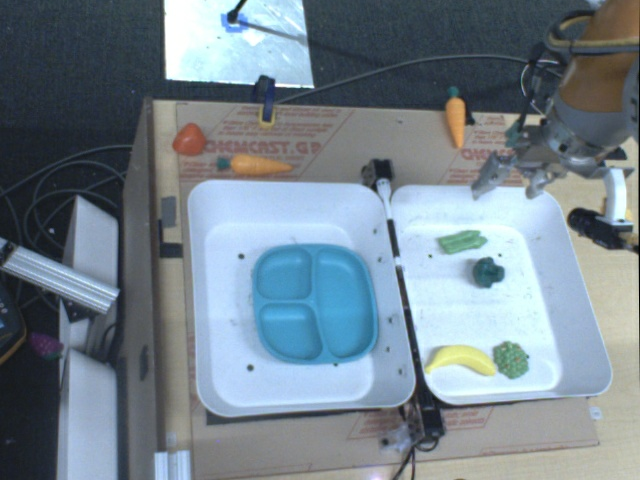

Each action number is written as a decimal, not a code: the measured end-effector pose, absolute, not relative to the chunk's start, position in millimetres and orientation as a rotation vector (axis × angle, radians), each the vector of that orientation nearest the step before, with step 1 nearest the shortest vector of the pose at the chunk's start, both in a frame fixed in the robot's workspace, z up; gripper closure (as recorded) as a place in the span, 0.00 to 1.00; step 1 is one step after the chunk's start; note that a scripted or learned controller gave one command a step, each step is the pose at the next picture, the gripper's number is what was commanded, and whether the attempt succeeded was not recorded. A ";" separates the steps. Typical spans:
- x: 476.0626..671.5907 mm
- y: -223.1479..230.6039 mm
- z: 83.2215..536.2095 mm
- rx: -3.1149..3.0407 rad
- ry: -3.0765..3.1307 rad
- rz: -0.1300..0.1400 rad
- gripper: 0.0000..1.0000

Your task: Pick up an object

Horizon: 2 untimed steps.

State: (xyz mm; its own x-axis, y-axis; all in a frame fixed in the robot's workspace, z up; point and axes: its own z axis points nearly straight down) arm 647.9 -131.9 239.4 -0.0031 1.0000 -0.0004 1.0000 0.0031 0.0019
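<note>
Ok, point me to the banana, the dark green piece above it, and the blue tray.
banana [460, 360], camera view, middle of its curved body.
dark green piece [487, 272], camera view, its centre.
blue tray [314, 302], camera view, the ridge between compartments.

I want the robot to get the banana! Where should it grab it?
Probably at the banana's thick middle, coming straight down from above, fingers across its narrow width. It lies flat and curved in the right bin, with the bumpy green piece close to its right end, so the middle gives more room.
</note>
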 end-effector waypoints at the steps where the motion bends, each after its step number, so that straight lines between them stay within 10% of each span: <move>1: 610.2 -117.8 97.6 2.222 2.225 -0.003 0.00; 2: 558.2 -136.8 83.9 2.220 2.223 -0.001 0.00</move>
State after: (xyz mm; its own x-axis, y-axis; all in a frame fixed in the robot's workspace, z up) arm 558.2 -136.8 83.9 -0.0010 1.0000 -0.0004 1.0000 0.0010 -0.0003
